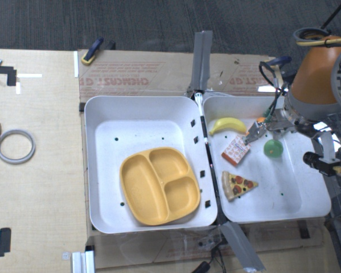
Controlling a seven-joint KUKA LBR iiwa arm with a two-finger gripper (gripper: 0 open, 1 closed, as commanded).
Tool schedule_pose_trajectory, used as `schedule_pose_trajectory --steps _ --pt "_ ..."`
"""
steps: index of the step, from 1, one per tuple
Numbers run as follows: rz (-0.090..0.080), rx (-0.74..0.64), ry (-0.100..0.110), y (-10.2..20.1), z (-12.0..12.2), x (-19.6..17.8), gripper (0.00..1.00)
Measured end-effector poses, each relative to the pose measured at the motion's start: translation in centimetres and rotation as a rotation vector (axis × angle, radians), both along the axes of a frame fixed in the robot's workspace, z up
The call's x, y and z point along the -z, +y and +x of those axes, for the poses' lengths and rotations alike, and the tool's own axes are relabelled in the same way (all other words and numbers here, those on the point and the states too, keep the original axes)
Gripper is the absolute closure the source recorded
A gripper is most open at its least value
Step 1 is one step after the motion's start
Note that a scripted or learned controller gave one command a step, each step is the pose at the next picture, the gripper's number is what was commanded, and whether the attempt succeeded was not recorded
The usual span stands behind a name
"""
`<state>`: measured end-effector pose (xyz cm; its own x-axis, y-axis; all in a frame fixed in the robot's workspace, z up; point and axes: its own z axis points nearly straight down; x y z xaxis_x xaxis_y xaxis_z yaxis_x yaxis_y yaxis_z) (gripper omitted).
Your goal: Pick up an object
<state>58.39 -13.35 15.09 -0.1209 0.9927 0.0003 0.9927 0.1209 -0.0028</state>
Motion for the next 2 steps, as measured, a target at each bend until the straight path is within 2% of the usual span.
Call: schedule_pose_trajectory --steps 1,2 --pt "0.008 -0.201 0.022 -1.85 5.99 5.80 0.00" --pt "0.000 -0.201 0.008 -2.03 6.22 4.81 1.00"
